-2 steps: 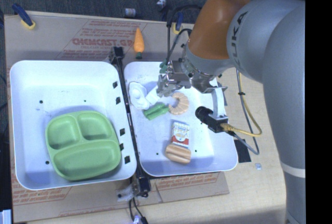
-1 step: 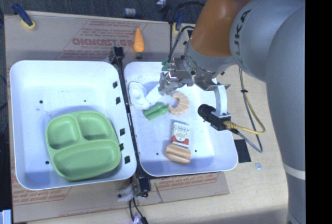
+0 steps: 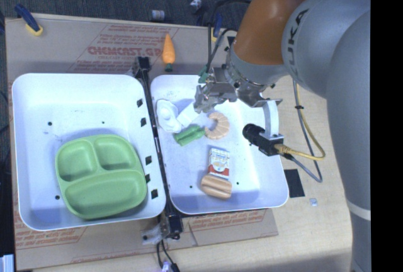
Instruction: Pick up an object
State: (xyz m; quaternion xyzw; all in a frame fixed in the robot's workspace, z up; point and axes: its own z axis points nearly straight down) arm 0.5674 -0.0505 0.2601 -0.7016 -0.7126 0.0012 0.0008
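Overhead slanted view of the bench (image 3: 315, 226) carrying two shallow white bins side by side on printed cardboard. The left bin (image 3: 38, 94) holds a green divided tray (image 3: 101, 175) lying flat toward its near edge. The right bin (image 3: 264, 182) holds several small objects: a white crumpled item (image 3: 167, 114) near its left wall, a green oblong piece (image 3: 189, 135) just beside it, a tan ring-shaped piece (image 3: 218, 125) at the bin's middle, a red-and-white packet (image 3: 218, 161) nearer the front edge, and a toy hot dog (image 3: 216, 186) touching the packet's near end. The grey arm (image 3: 327, 44), with its orange band (image 3: 267, 22), reaches in over the right bin's far edge. The gripper (image 3: 206, 101) hangs low over the bin's far-left part, just above the ring-shaped piece and the white item. Whether the jaws stand wide or narrow cannot be told. An orange carrot-shaped toy (image 3: 168, 50) lies on the cardboard beyond the bins' far edges.
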